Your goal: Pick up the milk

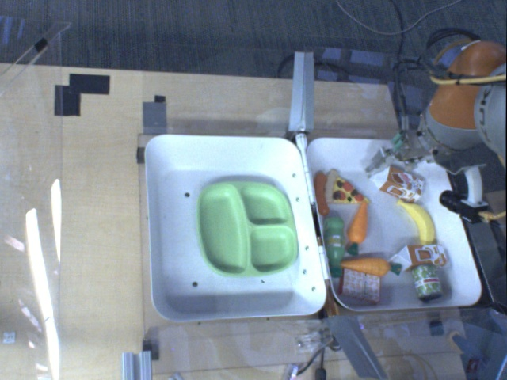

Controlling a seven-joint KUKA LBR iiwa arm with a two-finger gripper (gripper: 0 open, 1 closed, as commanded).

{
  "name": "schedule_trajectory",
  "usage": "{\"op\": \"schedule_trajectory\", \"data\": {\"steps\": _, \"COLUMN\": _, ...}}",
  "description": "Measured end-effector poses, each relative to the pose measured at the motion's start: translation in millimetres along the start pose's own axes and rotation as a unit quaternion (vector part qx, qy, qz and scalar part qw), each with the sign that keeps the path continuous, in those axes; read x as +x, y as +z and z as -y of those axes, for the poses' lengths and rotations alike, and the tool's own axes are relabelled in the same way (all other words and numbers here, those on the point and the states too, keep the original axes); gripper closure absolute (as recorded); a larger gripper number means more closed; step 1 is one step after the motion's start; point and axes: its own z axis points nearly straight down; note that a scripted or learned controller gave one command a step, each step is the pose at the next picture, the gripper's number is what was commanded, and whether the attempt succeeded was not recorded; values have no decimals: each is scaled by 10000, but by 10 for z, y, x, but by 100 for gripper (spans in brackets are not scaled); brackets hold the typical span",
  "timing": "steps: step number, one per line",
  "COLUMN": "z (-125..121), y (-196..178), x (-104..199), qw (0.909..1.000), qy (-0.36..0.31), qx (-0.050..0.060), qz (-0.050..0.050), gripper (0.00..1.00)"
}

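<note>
Two shallow white bins side by side on the wooden counter (95,236), touching along a shared edge

In the left bin (162,283): a green divided plate (245,228), lying flat near the middle, with three compartments

In the right bin (469,290): a crowd of toy groceries. Along the left wall, a reddish sausage (320,192), with a pizza slice (345,190) just beside it. Below those, an upright-pointing carrot (359,224) next to a green bottle (335,240). Toward the near edge, a second carrot (368,266) lying crosswise, resting against a dark patterned box (361,288). In the near right corner, a small green-filled jar (428,282) just below a small white-and-orange carton (428,254). Up the right side, a yellow banana (420,220), curved and lying lengthwise

At the far end of the same bin, just above the banana's upper tip: the milk (402,184), a white carton with a reddish-brown print, lying tilted on the bin floor

Reaching in from the right, the grey arm (467,125) with its orange band, bent over the far right corner of the right bin. Pointing down over that corner, the tool (405,153), just above the milk in the view and very near it. Cannot tell whether open or closed, nor whether touching the carton; too small and cluttered there to judge
</note>
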Motion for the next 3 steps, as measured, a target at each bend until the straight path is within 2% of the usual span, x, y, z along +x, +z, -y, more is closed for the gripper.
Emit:
{"op": "schedule_trajectory", "data": {"steps": 1, "z": 246, "y": 322, "x": -311, "qw": 9989, "qy": -429, "qx": 199, "qz": -38, "gripper": 0}}
{"op": "schedule_trajectory", "data": {"steps": 2, "z": 223, "y": 196, "x": -318, "qw": 9988, "qy": -443, "qx": 194, "qz": -29, "gripper": 100}}
{"op": "schedule_trajectory", "data": {"steps": 3, "z": -319, "y": -846, "x": 395, "qw": 9947, "qy": -997, "qx": 223, "qz": -78, "gripper": 100}}
